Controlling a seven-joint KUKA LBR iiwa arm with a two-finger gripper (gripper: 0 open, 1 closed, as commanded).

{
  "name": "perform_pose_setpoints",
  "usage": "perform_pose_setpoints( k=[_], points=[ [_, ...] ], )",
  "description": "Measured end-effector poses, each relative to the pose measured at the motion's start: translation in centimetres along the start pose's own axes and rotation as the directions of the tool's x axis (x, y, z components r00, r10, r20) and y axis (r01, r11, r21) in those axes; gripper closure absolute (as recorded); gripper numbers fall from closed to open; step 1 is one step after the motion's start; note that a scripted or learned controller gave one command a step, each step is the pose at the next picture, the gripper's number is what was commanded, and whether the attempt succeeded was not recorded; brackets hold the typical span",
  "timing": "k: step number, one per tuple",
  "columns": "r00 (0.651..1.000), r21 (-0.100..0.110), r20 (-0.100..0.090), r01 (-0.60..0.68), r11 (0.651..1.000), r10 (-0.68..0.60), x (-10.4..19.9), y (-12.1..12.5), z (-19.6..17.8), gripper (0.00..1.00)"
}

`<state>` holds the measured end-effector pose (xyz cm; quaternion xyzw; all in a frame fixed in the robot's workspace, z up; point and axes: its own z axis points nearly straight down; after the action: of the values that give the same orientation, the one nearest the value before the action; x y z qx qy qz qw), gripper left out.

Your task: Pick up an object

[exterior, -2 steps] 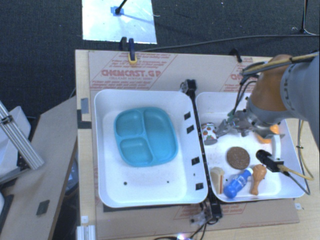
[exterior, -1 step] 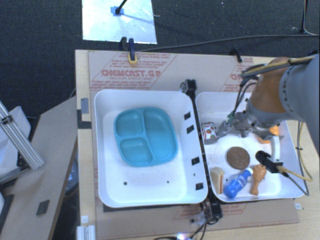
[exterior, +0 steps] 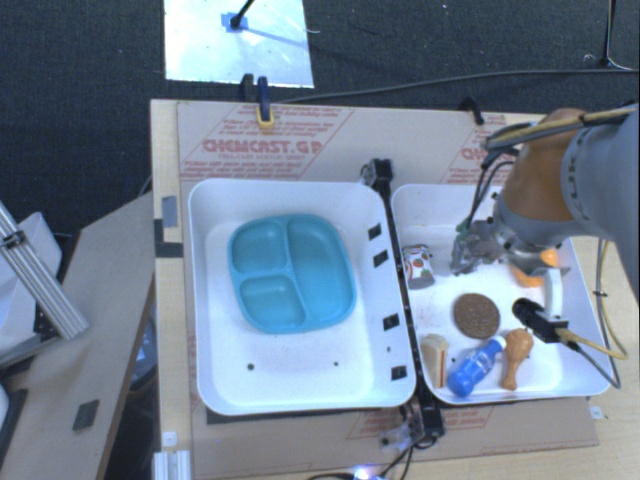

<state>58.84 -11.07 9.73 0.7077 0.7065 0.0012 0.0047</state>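
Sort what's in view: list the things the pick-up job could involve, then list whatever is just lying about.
For the job: gripper; brown cookie; blue bottle; drumstick; small can; right bin.

Lying about: blue divided plate; left bin; clamp; metal sheet.

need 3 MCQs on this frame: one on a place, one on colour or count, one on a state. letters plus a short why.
1. Where does the divided plate lie?
A. in the left bin
B. in the right bin
C. on the floor

2. What colour is the bottle?
A. red
B. blue
C. green

3. How does the bottle stand?
A. upright
B. lying on its side
C. held in the air

Answers:
1 A: the plate rests flat inside the left bin.
2 B: the bottle's body is blue, next to the drumstick and below the brown cookie.
3 B: it lies lengthwise on the floor of the right bin, apart from the gripper.
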Motion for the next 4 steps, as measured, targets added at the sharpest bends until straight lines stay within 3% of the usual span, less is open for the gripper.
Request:
perform_pose_setpoints(
  k=[3,4],
  points=[
    [1.0,0.003,-0.004,0.007,1.0,-0.007,0.8,0.9,-12.8,1.0],
    [1.0,0.006,-0.006,0.01,1.0,-0.01,5.9,-0.1,-13.9,1.0]
  ],
)
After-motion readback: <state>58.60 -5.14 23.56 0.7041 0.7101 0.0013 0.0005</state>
